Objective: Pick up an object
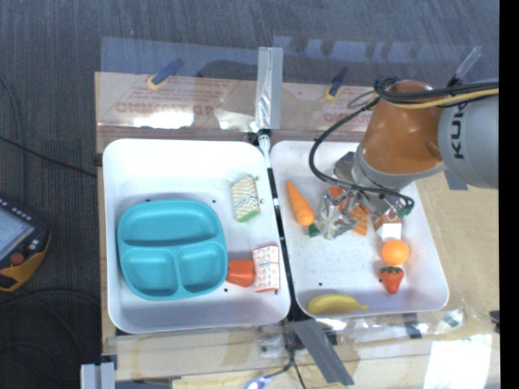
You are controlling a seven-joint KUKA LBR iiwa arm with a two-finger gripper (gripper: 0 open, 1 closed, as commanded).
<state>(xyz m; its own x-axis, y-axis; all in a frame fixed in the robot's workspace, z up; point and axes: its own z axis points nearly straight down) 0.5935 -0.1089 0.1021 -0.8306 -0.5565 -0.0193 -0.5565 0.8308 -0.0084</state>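
My gripper hangs low in the right bin, below the orange wrist band. Its metal fingers point down next to an orange carrot on their left and an orange-red item on their right. Nothing shows clearly between the fingers. In the same bin lie an orange ball, a small strawberry, a white block and a yellow banana at the front edge.
The left bin holds a teal divided tray, a speckled sponge-like block, a small printed carton and an orange-red piece. A metal divider post stands behind the two bins.
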